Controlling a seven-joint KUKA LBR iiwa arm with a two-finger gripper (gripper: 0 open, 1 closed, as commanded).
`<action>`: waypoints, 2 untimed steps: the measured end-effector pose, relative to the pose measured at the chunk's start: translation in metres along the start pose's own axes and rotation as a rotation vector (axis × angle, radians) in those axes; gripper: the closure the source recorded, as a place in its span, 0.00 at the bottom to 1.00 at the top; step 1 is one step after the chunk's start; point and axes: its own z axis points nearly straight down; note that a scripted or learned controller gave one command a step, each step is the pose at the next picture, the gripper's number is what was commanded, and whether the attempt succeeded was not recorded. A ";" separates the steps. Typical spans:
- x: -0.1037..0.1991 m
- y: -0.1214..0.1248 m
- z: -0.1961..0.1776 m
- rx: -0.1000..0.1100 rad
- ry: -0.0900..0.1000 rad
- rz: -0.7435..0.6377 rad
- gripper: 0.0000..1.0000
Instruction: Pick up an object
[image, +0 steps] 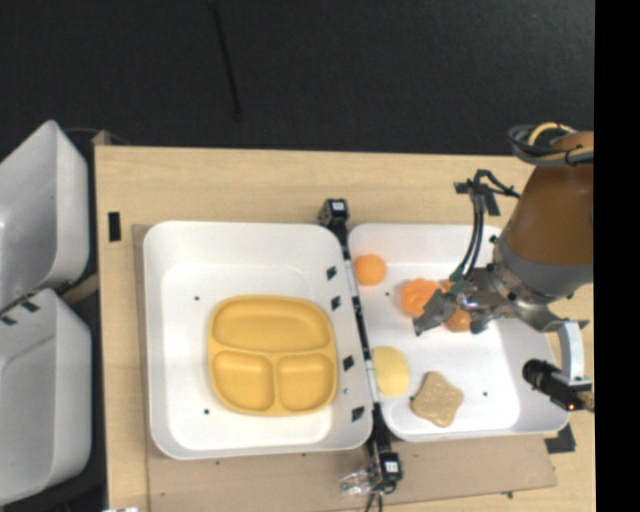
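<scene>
Resting on the bench are two white bins: the left bin carries a yellow divided tray, while the right bin holds the loose pieces. Over the right bin's middle hangs the arm, its tool low among two orange lumps. One orange piece sits just toward the divider from the tool, touching or nearly so; a second seems tucked beneath it. Whether the tool is spread or pinching, I cannot tell. A small orange ball, a pale round and a tan slice lie apart.
</scene>
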 end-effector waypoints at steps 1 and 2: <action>0.000 0.002 -0.005 -0.011 -0.001 -0.003 0.00; -0.004 0.010 0.054 -0.005 -0.002 0.000 0.00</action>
